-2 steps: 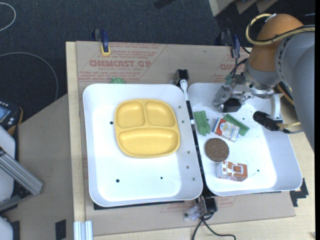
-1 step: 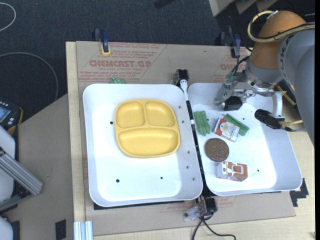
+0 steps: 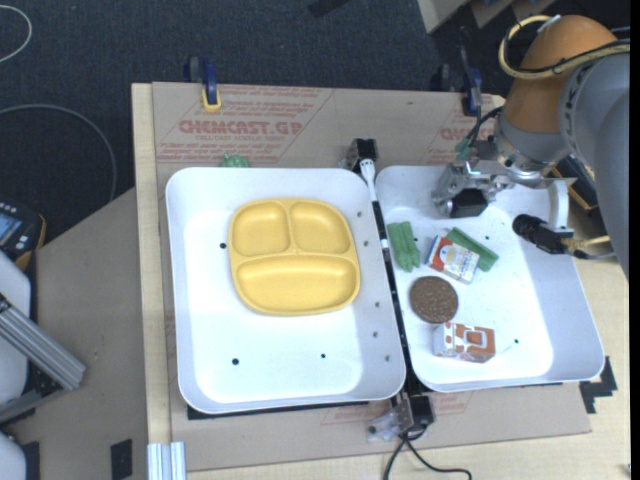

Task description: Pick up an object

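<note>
From above, the bench is a pale board with a cardboard sheet printed in red lettering, clamped at its far edge, set on dark carpet; black cables trail across the floor at the left and a metal rail lies at the lower left corner. Two shallow white bins sit side by side on it. The left bin carries a yellow divided plate. The right bin holds a small scatter: a green block near its left wall, long axis running away from the camera; a red and white packet lying over a green strip that slants from upper left to lower right; a round brown disc lying flat; and a brown and white carton nearest the front, long side across the view. The grey arm with its orange band comes in from the right, and the tool hangs low over the far end of the right bin, apart from every object; whether it is released or clenched cannot be told, and nothing is seen in its grip.
</note>
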### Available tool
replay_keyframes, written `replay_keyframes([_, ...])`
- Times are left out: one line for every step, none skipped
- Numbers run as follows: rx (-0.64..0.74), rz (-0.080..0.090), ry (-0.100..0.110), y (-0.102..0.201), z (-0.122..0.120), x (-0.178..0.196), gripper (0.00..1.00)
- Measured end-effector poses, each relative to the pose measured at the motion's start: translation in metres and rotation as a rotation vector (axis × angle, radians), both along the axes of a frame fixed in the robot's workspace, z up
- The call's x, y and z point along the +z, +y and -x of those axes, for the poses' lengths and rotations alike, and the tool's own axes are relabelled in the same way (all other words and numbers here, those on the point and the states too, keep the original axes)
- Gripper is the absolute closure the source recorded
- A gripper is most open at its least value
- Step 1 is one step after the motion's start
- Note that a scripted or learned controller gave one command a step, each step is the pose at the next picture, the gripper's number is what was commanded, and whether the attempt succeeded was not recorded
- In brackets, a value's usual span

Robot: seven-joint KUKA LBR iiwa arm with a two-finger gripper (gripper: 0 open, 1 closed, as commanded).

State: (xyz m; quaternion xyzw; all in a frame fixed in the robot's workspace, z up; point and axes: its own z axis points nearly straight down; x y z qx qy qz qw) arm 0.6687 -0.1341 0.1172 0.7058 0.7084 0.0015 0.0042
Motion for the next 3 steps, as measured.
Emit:
replay_keyframes([0.006,-0.007,-0.003,0.097,0.018,0.106,1.00])
replay_keyframes([0.001,-0.006,0.016,0.171,0.068,0.066,1.00])
replay_keyframes([0.004,-0.007,0.005,0.238,0.091,0.107,1.00])
